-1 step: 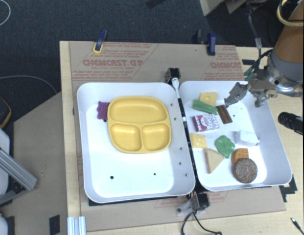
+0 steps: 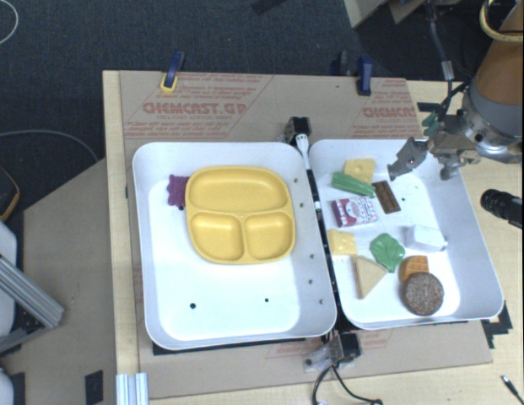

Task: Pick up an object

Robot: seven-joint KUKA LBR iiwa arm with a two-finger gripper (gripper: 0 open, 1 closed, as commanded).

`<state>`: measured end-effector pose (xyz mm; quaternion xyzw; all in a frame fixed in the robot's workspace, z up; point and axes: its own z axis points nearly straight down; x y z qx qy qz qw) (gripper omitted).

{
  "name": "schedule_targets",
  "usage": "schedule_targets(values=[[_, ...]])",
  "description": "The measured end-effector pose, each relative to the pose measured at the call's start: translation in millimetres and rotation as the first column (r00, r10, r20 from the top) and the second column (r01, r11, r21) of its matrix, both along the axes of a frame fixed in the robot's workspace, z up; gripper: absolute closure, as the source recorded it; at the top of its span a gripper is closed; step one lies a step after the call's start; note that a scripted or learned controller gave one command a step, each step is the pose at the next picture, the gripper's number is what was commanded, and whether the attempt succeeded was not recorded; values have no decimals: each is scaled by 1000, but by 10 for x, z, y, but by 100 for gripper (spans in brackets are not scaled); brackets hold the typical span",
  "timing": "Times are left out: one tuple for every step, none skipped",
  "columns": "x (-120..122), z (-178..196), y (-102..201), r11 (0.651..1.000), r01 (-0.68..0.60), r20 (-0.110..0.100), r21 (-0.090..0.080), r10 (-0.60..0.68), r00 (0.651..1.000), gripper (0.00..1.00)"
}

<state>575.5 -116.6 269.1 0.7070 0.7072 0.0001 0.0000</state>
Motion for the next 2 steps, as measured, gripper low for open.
schedule_targets(values=[[76, -464, 6, 1000, 1, -6, 1, -1, 1000, 0], [82, -1071, -63, 1000, 1, -8, 2, -1, 1000, 0]])
